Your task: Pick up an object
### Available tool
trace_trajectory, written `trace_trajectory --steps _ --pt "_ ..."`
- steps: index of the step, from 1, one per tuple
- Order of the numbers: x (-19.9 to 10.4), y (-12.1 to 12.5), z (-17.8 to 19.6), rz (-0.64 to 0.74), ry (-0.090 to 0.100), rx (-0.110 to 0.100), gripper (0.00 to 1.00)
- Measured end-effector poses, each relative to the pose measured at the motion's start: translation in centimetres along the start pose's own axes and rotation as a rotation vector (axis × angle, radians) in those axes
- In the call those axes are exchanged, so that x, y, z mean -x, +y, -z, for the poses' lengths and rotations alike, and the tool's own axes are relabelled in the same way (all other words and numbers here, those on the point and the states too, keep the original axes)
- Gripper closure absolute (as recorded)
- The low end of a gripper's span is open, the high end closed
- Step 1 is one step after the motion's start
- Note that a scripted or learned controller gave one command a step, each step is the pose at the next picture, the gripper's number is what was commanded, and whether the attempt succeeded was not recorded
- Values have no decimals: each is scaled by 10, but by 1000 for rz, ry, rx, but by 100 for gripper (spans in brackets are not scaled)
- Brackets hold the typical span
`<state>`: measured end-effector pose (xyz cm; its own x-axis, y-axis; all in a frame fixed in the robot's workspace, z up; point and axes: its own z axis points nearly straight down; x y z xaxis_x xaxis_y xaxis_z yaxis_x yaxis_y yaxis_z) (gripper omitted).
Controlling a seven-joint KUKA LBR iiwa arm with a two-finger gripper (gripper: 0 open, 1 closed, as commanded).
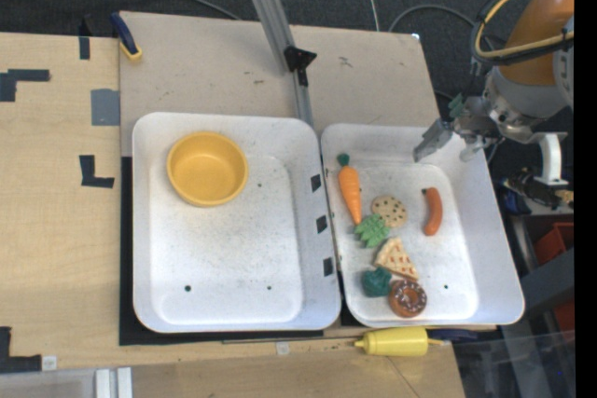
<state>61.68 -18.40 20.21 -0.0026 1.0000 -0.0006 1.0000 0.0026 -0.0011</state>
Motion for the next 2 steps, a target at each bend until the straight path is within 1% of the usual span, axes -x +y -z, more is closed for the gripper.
trace_trajectory --steps 1,2 --pt "0 0 0 0 0 0 0" --pt "10 1 -52 -2 0 -4 0"
